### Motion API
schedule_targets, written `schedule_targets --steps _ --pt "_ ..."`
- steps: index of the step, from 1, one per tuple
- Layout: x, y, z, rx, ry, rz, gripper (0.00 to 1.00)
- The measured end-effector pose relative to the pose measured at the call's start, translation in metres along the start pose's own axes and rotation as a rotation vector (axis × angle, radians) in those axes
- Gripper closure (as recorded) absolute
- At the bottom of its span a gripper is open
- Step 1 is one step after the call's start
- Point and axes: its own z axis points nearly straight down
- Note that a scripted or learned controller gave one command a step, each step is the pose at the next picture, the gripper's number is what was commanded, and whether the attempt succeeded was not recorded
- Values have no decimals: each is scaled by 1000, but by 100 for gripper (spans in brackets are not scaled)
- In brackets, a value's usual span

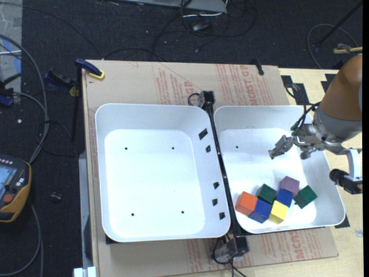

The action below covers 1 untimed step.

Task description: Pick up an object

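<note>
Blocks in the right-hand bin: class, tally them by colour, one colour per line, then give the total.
Orange block: 1
Blue blocks: 2
Yellow block: 1
Green blocks: 2
Purple block: 1
Total: 7

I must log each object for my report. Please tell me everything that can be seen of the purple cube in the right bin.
The purple cube is a small, pale purple block with matte faces, perhaps painted wood. It lies in the right bin, near its front end, at the back of a cluster of blocks. It appears to touch the blue cube in front of it. The gripper is apart from it.
</note>
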Motion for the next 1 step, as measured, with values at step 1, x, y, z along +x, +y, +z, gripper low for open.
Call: schedule_targets --steps 1 --pt "3 2 -2 -4 1 -6 0"
